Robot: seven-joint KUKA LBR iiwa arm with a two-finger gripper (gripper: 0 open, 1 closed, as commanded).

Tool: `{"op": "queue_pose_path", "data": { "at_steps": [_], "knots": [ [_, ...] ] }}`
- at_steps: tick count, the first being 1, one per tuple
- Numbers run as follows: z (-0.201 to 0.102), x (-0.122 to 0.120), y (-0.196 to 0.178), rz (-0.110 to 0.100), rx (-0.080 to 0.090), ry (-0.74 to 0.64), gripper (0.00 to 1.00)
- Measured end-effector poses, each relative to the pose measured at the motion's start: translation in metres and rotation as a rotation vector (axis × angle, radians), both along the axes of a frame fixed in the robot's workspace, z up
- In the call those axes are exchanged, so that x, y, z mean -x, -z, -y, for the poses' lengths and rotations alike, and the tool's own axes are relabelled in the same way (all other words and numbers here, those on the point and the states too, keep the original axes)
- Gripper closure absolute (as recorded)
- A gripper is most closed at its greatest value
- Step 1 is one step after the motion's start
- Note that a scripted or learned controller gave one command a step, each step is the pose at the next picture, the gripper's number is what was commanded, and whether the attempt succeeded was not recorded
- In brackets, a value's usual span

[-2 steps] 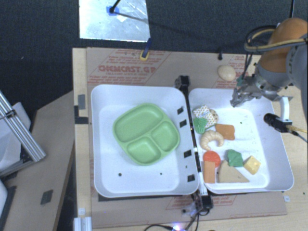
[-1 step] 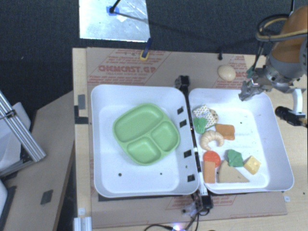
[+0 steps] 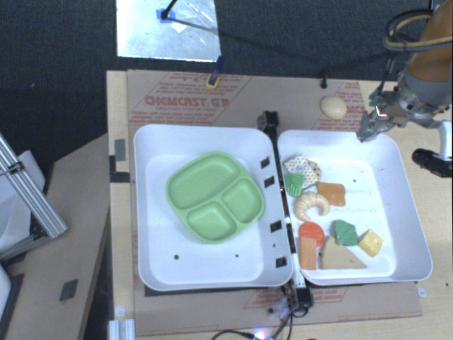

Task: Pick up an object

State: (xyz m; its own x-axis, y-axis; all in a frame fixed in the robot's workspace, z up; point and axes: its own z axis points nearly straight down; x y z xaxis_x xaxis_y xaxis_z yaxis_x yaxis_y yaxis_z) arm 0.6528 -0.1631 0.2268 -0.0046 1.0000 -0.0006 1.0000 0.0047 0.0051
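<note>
a pale wooden worktop [image 3: 85, 183] is carrying two shallow white bins side by side over printed cardboard, with dark floor lying beyond. the left bin [image 3: 152, 144] is holding a green divided plate [image 3: 214, 197]. the right bin [image 3: 403, 190] is holding the candidates: a croissant [image 3: 312, 204], an orange block [image 3: 331, 193], a green piece [image 3: 345, 231], a yellow cube [image 3: 371, 242], a tan wedge [image 3: 342, 259] (all crowding the bin's left and near side). the end effector [image 3: 370, 127] is hovering at that bin's far right corner, gripping nothing; whether it is spread is impossible to tell. a good pick is probably meaning travelling toward an isolated item such as the yellow cube, centring above it, then descending straight.
</note>
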Motion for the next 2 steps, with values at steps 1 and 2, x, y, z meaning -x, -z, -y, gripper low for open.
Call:
{"op": "queue_pose_path", "data": {
  "at_steps": [1, 2],
  "knots": [
    [-0.035, 0.033, -0.007, -0.004, -0.001, -0.003, 1.0],
    [-0.069, 0.067, 0.0, -0.007, -0.002, -0.003, 1.0]
  ]
}}
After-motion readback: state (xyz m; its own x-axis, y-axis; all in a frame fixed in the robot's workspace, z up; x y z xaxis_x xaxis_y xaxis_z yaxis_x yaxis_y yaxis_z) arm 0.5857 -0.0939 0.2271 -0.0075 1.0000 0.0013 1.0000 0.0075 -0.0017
